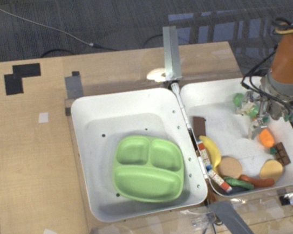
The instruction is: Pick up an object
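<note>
Presently, the gripper [259, 118] sits low over the far right part of the right bin [217, 100], with the arm [291, 62] and its orange band entering from the right edge. Whether its fingers stand apart or together cannot be told; the tips are small and blend with the clutter beneath them.

Nearest object: one small orange piece [267, 137], rounded, bright and about the look of a toy carrot or fruit. It lies on the bin floor just below the gripper tips and appears close to touching them; it is not seen between the fingers. One green object [240, 100] lies just to the left of the gripper, toward the bin's far side.

Count of remaining items in the right bin:
- one yellow banana [212, 150], lying along the left wall;
- two brown blocks, one [199, 127] above the banana and one [281, 153] near the right wall;
- one tan round disc [230, 167];
- one yellow rounded piece [271, 168];
- one red pepper-like piece [257, 181] at the near edge;
- one green elongated piece [234, 184] beside it.

Left bin [89, 119]: one light green divided plate [148, 168] with three compartments, resting tilted toward the near right corner.
</note>
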